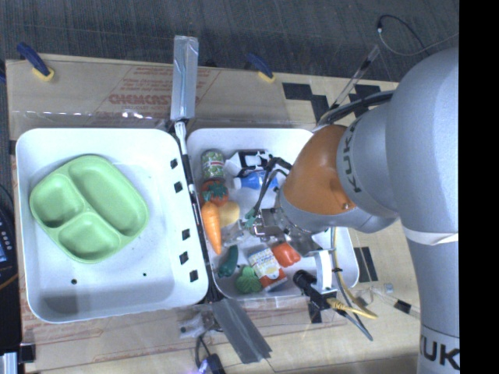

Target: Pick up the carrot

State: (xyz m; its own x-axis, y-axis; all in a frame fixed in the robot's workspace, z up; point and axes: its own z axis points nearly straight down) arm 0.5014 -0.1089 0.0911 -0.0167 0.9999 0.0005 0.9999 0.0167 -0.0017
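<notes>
**Still in the bin: carrot not yet picked**

Clearly the pick is not done. The carrot (211, 223) lies flat in the right bin (300, 137), hard against its left wall, long axis running up and down the view, leafy end toward the can (212, 162) above it. Nothing touches it. The arm (374, 170) hangs over the middle of that bin, and the tool (261, 223) sits below the orange band, near the carrot but apart from it, to its right. Whether the tool is open or closed I cannot tell; its tip is lost among cables and clutter. What is left, as I judge it: shift the tool left over the carrot, descend, close, lift.

Count, as far as it can be made out:
- bins: two, the left bin (47, 287) and the right one
- green tray (87, 206) with three compartments: one, in the left bin
- carrot: one
- can: one
- pale yellowish piece just right of the carrot: one
- other small items in the right bin, green, red, blue: several, partly hidden by the arm, so no firm number
</notes>
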